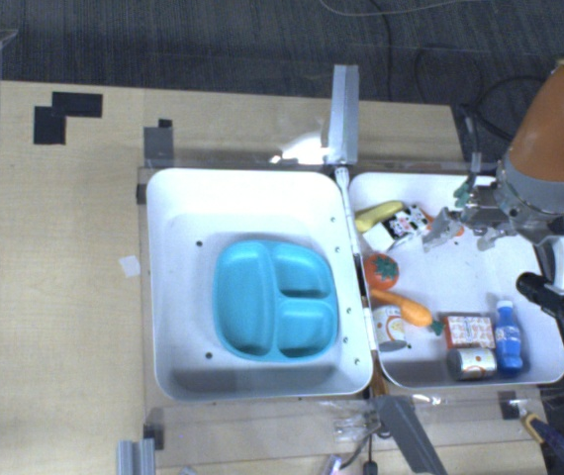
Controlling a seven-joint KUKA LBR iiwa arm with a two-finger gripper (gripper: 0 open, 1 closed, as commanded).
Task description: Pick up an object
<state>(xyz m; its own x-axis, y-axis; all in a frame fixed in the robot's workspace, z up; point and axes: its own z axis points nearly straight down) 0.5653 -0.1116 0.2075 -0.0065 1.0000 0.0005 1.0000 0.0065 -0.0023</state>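
Observation:
My gripper (457,239) hangs over the back part of the right bin (549,369), its fingers spread open with only white bin floor showing between them. Just left of it lie a small white and black item (406,225) and a yellow banana (379,214). Further toward the front are an orange and green ball (382,268), an orange carrot (404,307), a red box (468,329), a blue bottle (507,337) and a small can (472,364).
The left bin (178,216) holds a blue divided plate (276,300). A metal post (344,117) stands at the back between the bins. The arm's orange band (559,127) fills the upper right. A white can (391,327) leans by the divider.

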